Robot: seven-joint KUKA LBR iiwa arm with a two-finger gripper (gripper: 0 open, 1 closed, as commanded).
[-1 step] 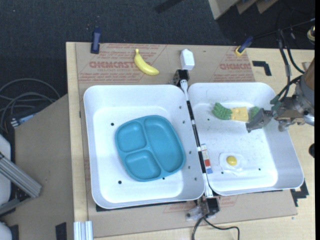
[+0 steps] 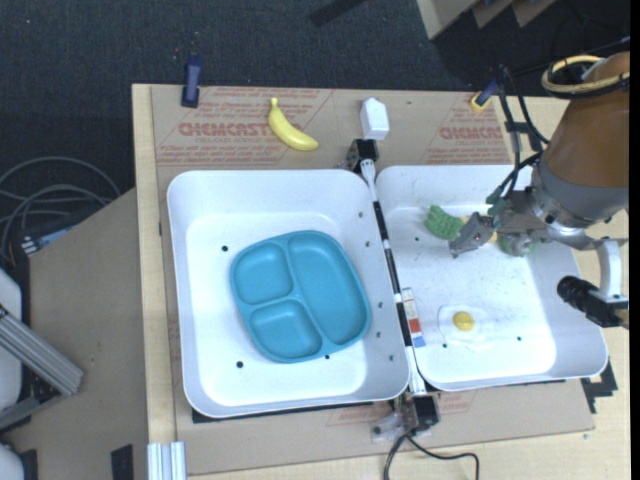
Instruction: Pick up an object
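Observation:
In the right bin (image 2: 560,363), a green leafy toy (image 2: 440,220) lies near the back left. A fried-egg toy (image 2: 463,322) rests towards the front. My gripper (image 2: 495,240) hangs low over the back of this bin, just right of the green toy. It is open; one finger (image 2: 468,236) slants down-left, its tip close to the green toy's right edge. A small green patch (image 2: 513,247) peeks out beneath the wrist; I cannot tell what it is. Nothing is held between the fingers.
The left bin (image 2: 200,268) holds a blue divided plate (image 2: 298,295). Behind the bins, a yellow banana (image 2: 290,128), a white block (image 2: 375,118) and a small blue item (image 2: 191,80) lie on the board. Cables run along the arm at the right.

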